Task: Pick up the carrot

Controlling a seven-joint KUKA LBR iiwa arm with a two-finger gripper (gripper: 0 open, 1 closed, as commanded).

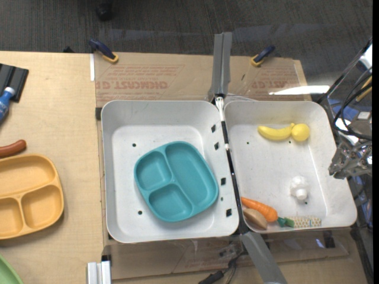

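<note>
The gripper (350,161) sat at the right edge of the scene, over the right rim of the right bin (323,112). It showed as a dark tangle of metal and cables, and whether it was spread or closed could not be told; nothing could be seen held in it.

Red print on the cardboard sheet (148,78) behind the bins read upside down and appeared to say "CHEMCAST", though the smaller lines under it were too fine to make out. A small patterned tag (307,222) lay along the near wall of the right bin, its marks unreadable.

The carrot (259,208) lay in the near left corner of the right bin, orange, with a green tip (286,222) pointing right, just beside a tan, rounded item (256,219). It was well apart from the gripper, to its left and nearer the camera. A banana (276,132) and a yellow lemon (301,132) lay touching by the far wall, and a small white object (299,188) sat between them and the carrot. The left bin (118,123) held a teal divided plate (175,180).
</note>
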